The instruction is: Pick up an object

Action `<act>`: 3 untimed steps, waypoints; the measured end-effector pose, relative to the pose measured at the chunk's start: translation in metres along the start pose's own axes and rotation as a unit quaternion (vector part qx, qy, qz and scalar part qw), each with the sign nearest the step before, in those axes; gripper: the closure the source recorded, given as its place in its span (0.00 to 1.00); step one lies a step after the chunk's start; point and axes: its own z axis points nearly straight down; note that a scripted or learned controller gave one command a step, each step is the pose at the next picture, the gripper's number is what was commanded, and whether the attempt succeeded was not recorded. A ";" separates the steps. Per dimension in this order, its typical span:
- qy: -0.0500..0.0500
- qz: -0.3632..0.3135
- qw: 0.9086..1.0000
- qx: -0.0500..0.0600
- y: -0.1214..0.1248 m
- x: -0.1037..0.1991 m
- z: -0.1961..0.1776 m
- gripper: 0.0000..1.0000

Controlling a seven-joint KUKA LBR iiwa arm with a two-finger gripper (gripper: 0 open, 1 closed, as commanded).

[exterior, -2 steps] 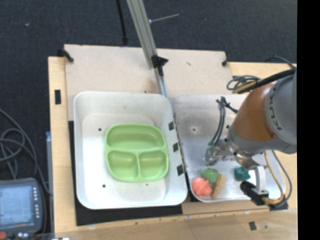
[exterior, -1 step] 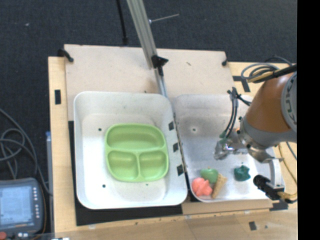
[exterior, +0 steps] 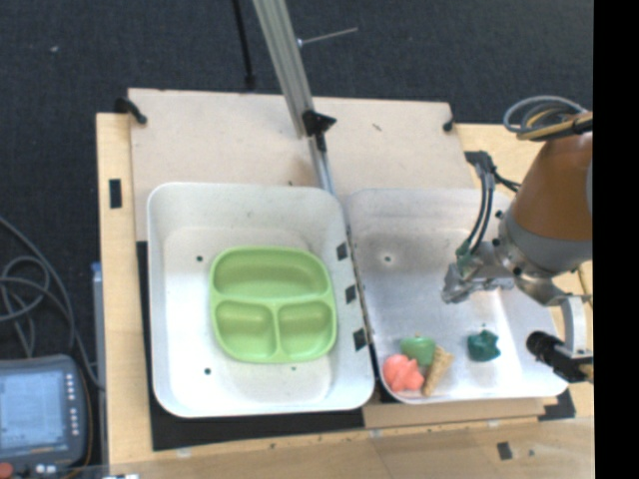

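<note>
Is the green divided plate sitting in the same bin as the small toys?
No, the green divided plate lies in the left white bin, apart from the toys.

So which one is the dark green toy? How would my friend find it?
Look in the right-hand white bin, along its near edge. Three small things huddle in the corner there; the dark green toy sits alone to their right, darker than the rest.

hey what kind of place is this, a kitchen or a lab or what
Likely a robotics lab: a robot arm over two white bins on a bench, toy-like items, and a control pendant on the carpet.
</note>
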 end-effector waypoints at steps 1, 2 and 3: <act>0.002 -0.002 1.000 0.002 0.029 0.050 -0.005 1.00; 0.002 -0.002 1.000 0.003 0.050 0.099 -0.018 1.00; 0.002 -0.002 1.000 0.003 0.069 0.147 -0.028 1.00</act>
